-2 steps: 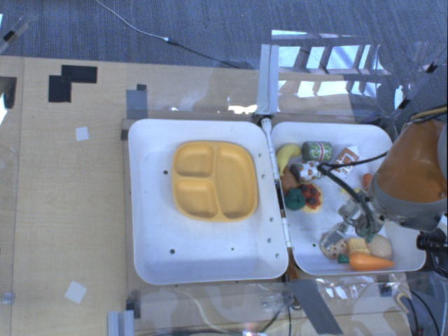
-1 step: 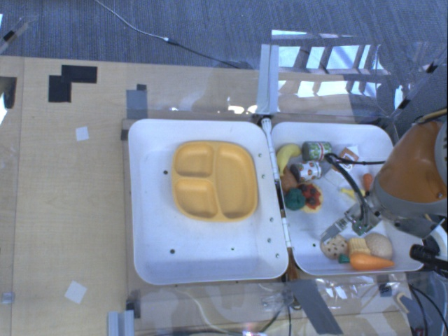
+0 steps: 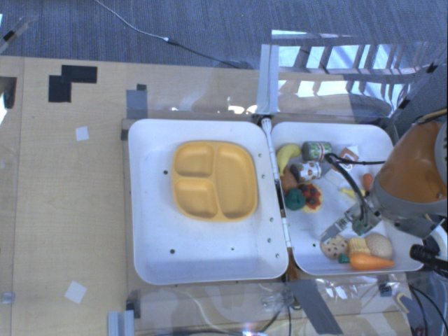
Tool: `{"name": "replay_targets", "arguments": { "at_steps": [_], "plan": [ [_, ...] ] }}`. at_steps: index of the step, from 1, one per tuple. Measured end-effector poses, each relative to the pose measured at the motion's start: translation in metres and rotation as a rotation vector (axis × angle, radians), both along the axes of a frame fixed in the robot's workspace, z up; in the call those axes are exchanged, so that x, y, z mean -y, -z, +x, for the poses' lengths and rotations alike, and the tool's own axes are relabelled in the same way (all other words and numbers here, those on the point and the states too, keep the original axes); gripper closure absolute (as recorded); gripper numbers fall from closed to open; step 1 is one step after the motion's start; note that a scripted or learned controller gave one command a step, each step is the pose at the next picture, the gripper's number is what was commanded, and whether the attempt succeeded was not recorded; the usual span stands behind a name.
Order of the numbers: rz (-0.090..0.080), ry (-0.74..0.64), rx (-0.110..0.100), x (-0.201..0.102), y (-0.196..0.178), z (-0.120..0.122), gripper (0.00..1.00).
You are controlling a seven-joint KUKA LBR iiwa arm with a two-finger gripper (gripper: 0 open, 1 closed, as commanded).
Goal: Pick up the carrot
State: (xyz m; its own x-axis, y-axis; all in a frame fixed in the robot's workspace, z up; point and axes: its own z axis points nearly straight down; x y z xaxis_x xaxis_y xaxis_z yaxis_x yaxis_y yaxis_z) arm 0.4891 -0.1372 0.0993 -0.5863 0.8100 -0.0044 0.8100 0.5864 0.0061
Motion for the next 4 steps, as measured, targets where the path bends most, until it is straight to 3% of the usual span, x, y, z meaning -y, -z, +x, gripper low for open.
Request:
{"name": "replay_targets", "arguments": {
  "at_steps": [1,2,3,4],
  "plan": [
    [-0.001,-0.007,0.009,-0.001,-0.012,0.003,1.00],
    [-0.007,-0.348,0.003,0.047,-0.084,0.025,1.00],
    [-0.007,-0.710,-0.002,0.070,-0.056,-0.001,1.00],
    [-0.016,-1.004,0.005,0.069,-0.164,0.001,1.00]
  ]
}}
